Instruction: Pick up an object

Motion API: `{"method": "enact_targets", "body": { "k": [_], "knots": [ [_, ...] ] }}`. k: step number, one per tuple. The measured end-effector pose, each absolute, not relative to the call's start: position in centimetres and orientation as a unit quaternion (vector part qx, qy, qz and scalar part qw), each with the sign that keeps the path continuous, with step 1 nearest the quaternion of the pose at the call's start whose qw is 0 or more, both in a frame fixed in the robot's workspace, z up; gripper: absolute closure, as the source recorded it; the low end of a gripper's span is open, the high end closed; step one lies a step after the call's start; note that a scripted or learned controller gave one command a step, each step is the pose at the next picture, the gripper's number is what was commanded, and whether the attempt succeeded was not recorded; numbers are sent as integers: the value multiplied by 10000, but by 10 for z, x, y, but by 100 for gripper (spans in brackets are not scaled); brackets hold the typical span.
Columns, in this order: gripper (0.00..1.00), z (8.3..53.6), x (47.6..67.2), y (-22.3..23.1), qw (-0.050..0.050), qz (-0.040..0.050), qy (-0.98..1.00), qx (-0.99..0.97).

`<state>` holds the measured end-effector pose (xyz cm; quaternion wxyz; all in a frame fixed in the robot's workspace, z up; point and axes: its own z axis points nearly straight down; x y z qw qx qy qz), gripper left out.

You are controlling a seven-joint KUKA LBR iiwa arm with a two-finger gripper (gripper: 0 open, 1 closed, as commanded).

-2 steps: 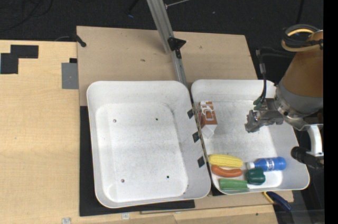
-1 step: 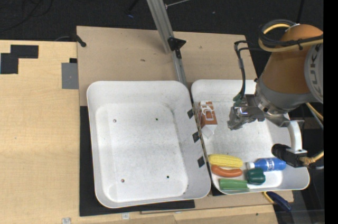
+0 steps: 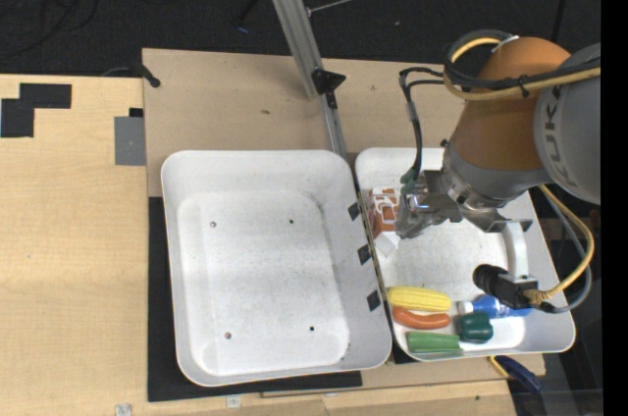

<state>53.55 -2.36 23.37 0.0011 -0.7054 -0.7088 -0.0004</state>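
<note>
Across the desk [image 3: 226,100], pale board, matte, sit two shallow white bins side by side. Left bin [image 3: 260,267]: smooth moulded plastic, rounded corners, a few small dark specks on the floor. Right bin [image 3: 549,336]: same make, holds all the objects.

Arm [image 3: 510,120]: grey casing, orange band above the wrist, reaching down into the right bin's upper left part. Jaws [image 3: 417,213] low, beside a small orange-and-white printed item [image 3: 384,208] near the bin's left wall. Cannot tell whether they are spread or pressed together; metal and cabling blur there. Nothing seen between them.

Candidates for the pick cluster along the right bin's near edge:
- yellow corn cob [image 3: 420,298], bumpy surface, long and rounded; looks like light hollow toy plastic.
- orange-red piece [image 3: 422,317], just under the corn, touching it.
- green long piece [image 3: 432,341], smooth, glossy.
- dark green rounded lump [image 3: 475,329], with a small blue item [image 3: 491,308] beside it.

Judgement: all light, stiff, somewhat slippery. Corn best taken across its narrow middle; crowding neighbours may get nudged.
</note>
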Motion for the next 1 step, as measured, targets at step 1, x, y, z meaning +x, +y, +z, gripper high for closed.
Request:
{"method": "enact_targets", "body": {
  "k": [1],
  "knots": [
    [100,241,532,29,12,-2,-7090,-7052]
  ]
}}
